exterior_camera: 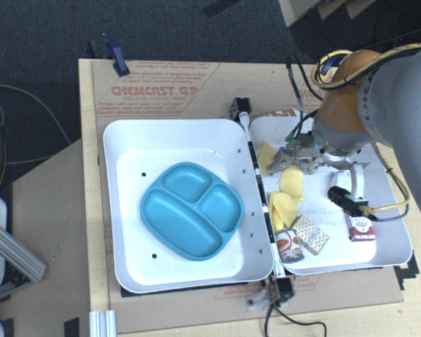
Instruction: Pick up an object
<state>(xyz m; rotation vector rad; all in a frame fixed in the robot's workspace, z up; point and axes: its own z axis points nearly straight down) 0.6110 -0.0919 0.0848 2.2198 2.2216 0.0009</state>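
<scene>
Pincer (299, 161) low in right bin (393, 248), near its far-left corner; open/shut can't tell. Yellow pieces (286, 195) along left wall. Risk: crowded items, tips may nudge pieces, grab nothing.

Left bin (119, 188) is mostly taken up by the blue divided plate (191, 210), with open floor around its edges. Right bin (396, 248) is crowded: yellow pieces (286, 195), small cartons (310, 234) and the arm (379, 97) overhead, bare floor only front right.
</scene>
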